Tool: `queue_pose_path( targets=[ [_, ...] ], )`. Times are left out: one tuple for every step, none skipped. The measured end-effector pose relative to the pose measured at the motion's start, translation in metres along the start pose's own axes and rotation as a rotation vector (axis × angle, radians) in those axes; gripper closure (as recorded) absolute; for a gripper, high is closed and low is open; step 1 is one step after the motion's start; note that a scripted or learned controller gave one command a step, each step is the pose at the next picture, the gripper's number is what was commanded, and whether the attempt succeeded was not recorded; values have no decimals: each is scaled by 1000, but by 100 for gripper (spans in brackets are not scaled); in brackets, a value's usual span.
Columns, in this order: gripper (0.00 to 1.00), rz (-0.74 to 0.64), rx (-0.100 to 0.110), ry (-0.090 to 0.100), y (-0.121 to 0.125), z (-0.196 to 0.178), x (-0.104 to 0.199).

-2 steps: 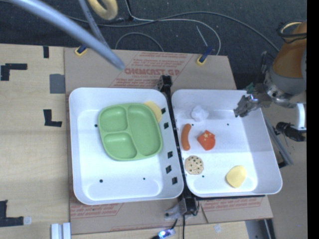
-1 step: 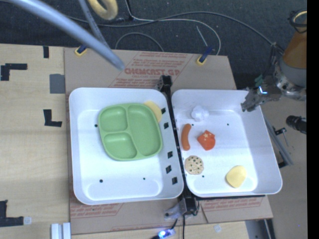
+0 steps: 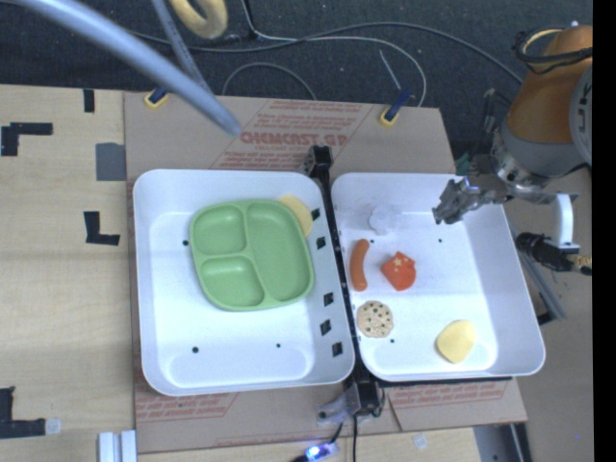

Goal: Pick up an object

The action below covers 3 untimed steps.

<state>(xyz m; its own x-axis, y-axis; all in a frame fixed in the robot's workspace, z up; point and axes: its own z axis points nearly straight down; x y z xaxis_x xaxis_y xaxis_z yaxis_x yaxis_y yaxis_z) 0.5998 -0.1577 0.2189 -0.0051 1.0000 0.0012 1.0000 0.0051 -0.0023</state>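
Note:
The right bin (image 3: 500, 287) holds an orange sausage (image 3: 359, 263), a red strawberry-like piece (image 3: 399, 270), a round cookie (image 3: 374, 320), a yellow lump (image 3: 456, 341) and a pale clear object (image 3: 383, 220). My gripper (image 3: 450, 203) hovers over the bin's upper right part, above and to the right of the red piece. It is dark and small here, with nothing visible between its fingers. The arm reaches in from the right edge.
The left bin (image 3: 159, 287) carries a green divided plate (image 3: 252, 254) with a yellow item (image 3: 300, 214) tucked at its upper right edge. A black divider (image 3: 332, 258) runs between the bins. Cables lie on the dark floor behind.

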Motion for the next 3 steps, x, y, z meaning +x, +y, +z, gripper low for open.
queue_pose_path(
  targets=[
    [100,-2,-1,0,-3,-10,57],
    [100,-1,-1,0,4,-9,106],
    [100,-3,-1,1,1,-16,167]
  ],
)
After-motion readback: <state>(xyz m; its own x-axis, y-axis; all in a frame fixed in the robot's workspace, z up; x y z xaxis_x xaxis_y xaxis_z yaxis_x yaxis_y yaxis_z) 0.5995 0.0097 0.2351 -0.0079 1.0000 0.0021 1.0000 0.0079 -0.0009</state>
